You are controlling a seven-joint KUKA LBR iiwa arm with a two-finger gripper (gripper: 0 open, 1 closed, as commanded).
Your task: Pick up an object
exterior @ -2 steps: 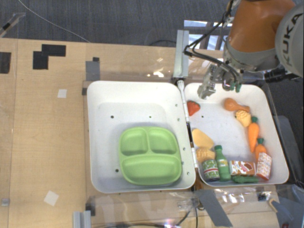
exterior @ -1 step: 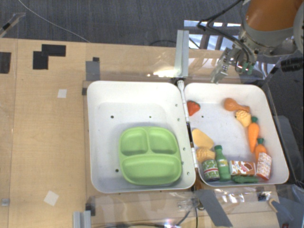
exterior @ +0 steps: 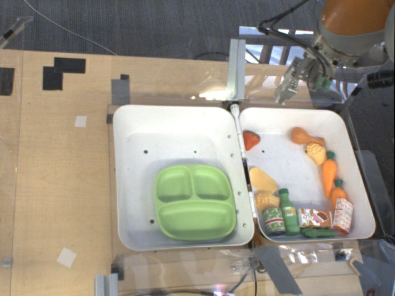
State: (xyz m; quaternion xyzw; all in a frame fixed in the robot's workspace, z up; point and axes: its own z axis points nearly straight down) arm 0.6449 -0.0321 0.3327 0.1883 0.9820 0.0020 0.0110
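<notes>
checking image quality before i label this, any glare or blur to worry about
Camera view: bright glare on the bench just above the left bin, beside the metal post; the gripper looks slightly soft; the toy food in the right bin is sharp, shadows faint.

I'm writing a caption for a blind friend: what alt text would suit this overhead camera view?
A grey robot arm with an orange band holds its two-finger gripper above the far edge of the right shallow white bin, which holds toy food: an orange plastic carrot, a small green bottle, a red strawberry. The left white bin holds a green divided plastic plate.
</notes>
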